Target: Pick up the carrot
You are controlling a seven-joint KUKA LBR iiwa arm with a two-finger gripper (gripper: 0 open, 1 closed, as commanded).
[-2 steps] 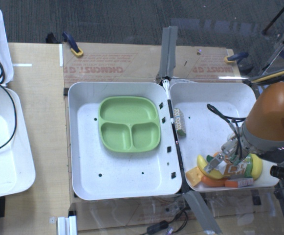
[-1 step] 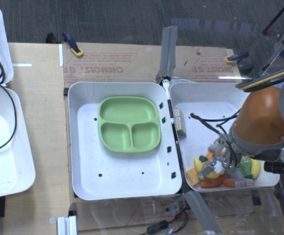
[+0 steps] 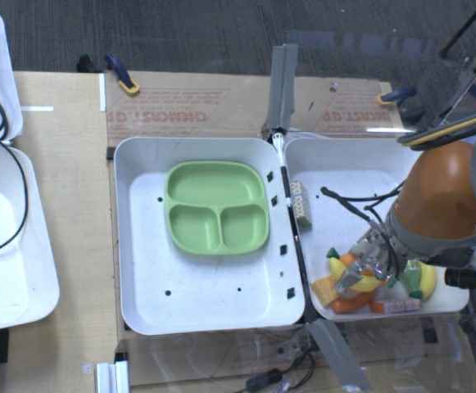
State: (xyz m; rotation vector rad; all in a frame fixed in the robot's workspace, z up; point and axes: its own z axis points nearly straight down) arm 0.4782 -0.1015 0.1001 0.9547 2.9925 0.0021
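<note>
One pincer over carrot — right bin.

Two white bins, one green tray

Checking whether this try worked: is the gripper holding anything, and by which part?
Cannot be told. The gripper is down in the heap of toy food in the right bin, just above the carrot; nothing visibly sits between its fingers.

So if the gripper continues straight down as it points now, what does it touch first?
Probably the yellow banana-like toy under the gripper, with the orange carrot just beside; depth is unclear.
</note>
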